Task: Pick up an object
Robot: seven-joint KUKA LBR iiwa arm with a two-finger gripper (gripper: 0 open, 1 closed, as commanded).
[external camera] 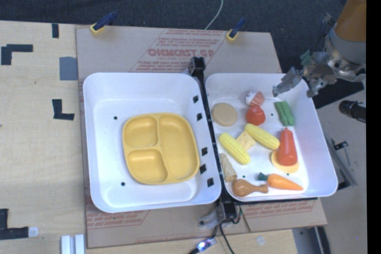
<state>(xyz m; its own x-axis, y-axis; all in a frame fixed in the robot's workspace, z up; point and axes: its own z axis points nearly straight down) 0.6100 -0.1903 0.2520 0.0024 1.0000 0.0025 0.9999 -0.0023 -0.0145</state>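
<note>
**A:** Start with the big things. What lies on the counter [36, 128]?

**B:** Two white bins side by side. The left bin [101, 128] holds a yellow divided plate [159, 147]. The right bin [318, 146] holds the toy food, and any piece of it could be the object to pick.

**A:** And the arm [351, 15]?

**B:** It reaches in from the right, with the end effector [300, 83] hovering over the right bin's far right corner, near the rim. I see one grey finger [286, 82] slanting out toward the bin and a second, darker one beside it, set apart. I judge it open, with nothing between them.

**A:** So which step is this?

**B:** The approach, I'd say. Nothing is gripped or lifted yet. The nearest pieces are the green vegetable [284, 113] and the red tomato [255, 115], just below the fingers.

**A:** What does the next move call for?

**B:** Choosing one piece, centring over it, and descending with the fingers astride it. The pile is tight: the corn cobs [234, 148], the red pepper [287, 147], the carrot [283, 182] and the drumstick [249, 188] lie close together, so a neighbour could get nudged.

**A:** Anything hard to read?

**B:** The arm's upper part is cut off at the frame's edge. The small pale piece [253, 96] above the tomato is too small to name, and the wrist hardware is a blur of parts.
</note>
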